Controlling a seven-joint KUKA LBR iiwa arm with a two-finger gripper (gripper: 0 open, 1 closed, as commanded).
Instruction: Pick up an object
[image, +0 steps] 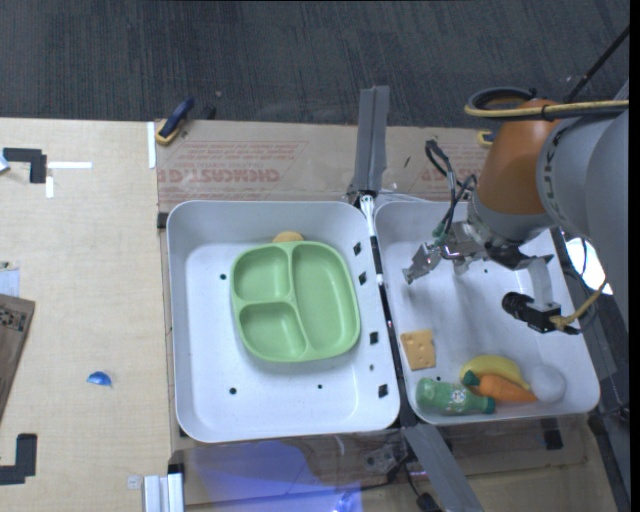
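Camera view, counts first: 2 white bins, left bin (190, 330) & right bin (470, 310), side by side mid-frame. Left bin has 1 green divided plate (297, 300), 3 compartments, w/ 1 small yellow item (288, 237) peeking out at its top edge. Right bin has 4 things, all in its lower part: 1 cracker (419, 349) by the left wall, 1 green bottle (452, 396) lying flat, 1 banana (497, 367), 1 carrot (503, 390) touching the banana.

Arm (560, 150) enters from upper right, orange band above the wrist, wrist bent down & left. Gripper (418, 268) is over the right bin's upper left, fingers apart, nothing between them, well apart from the cracker below it.
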